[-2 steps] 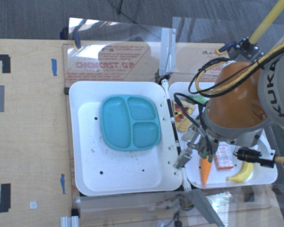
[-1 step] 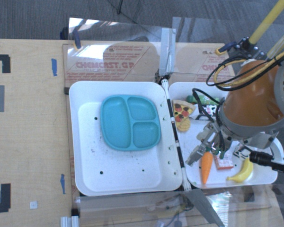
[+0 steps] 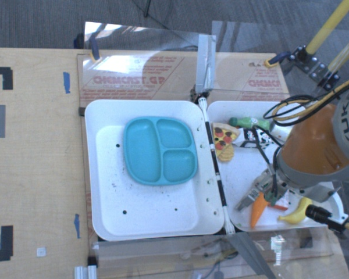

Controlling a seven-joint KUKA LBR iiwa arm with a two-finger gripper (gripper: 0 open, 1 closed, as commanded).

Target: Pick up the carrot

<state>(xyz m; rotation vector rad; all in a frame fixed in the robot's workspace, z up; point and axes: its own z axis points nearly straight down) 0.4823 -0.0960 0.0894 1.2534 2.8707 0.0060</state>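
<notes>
Hovering low, the pincer (image 3: pixel 260 195) sits right over the carrot's (image 3: pixel 256 210) top end; whether it's gripping, I cannot tell. A banana (image 3: pixel 295 211) lies just beside; an off-centre pinch could squirt the carrot loose.

The tool (image 3: pixel 260 195) sits at the carrot (image 3: pixel 256 210) in the right bin (image 3: pixel 239 173).

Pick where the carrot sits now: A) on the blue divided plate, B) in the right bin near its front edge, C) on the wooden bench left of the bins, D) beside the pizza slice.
B: the carrot lies in the right bin by the front rim, next to the gripper.
</notes>
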